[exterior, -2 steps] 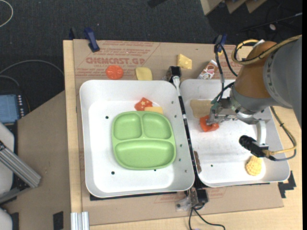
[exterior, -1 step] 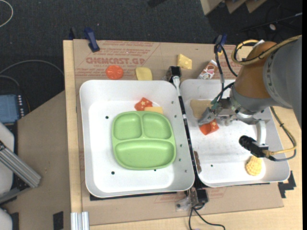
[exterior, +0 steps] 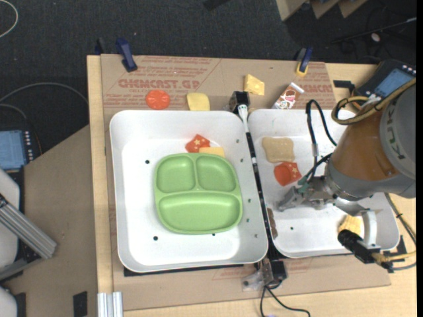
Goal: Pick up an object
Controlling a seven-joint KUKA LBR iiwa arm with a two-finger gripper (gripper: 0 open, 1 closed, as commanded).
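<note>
Gripper: low in right bin, grip state cannot be told.
Tomato: right bin, just above gripper.
Bread: beyond tomato.
Left bin: green tray.

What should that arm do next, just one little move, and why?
Probably edge the gripper up the view and lower it over the red piece. The gripper hangs in the right bin just below that piece, with nothing visibly between its fingers; the tan piece lies farther off.
</note>
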